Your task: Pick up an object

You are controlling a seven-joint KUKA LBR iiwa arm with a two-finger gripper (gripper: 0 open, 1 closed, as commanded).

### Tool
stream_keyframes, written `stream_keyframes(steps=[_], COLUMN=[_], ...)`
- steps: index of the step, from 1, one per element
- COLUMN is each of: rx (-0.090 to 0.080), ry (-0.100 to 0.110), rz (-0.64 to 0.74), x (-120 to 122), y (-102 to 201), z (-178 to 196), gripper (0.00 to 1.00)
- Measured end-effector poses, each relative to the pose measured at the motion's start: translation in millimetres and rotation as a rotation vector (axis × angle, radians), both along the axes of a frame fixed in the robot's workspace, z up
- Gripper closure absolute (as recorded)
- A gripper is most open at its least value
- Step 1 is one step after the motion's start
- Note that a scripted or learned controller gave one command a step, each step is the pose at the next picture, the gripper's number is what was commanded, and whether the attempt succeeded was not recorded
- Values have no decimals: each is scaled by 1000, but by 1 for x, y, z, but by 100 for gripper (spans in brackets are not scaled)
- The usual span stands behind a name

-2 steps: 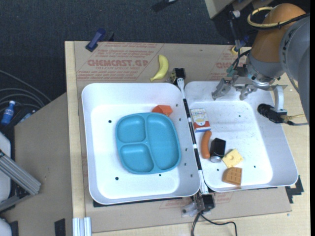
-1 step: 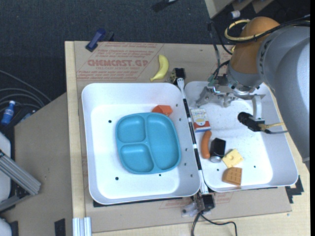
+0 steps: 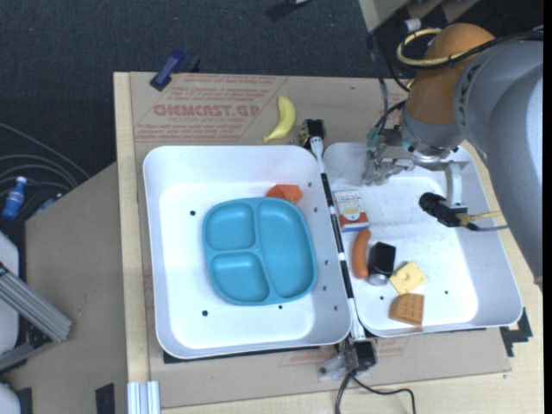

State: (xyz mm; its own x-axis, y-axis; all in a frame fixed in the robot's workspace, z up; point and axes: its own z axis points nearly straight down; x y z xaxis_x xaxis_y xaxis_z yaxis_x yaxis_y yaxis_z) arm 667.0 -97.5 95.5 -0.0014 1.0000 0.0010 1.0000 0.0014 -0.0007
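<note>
My gripper (image 3: 380, 167) hangs over the far left part of the right bin (image 3: 483, 270), with nothing seen in it. Just in front of it and to its left a small white and orange carton (image 3: 348, 207) lies against the bin's left wall. Nearer the front lie an orange sausage (image 3: 360, 253), a small black block (image 3: 380, 259), a yellow cheese wedge (image 3: 407, 277) and a brown waffle piece (image 3: 408, 308).
The left bin (image 3: 172, 309) holds a blue divided plate (image 3: 259, 250) and an orange piece (image 3: 285, 193) at its far right. A toy banana (image 3: 281, 119) lies on the board behind the bins. The grey arm covers the right bin's far right corner.
</note>
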Motion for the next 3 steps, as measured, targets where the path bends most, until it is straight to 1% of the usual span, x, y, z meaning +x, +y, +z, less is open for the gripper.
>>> stream_keyframes(steps=[1,2,3], rx=[0,0,0], ry=[1,-2,-1], rz=[0,0,0], x=[0,0,0], y=[0,0,0], z=[0,10,10], gripper=[0,100,0])
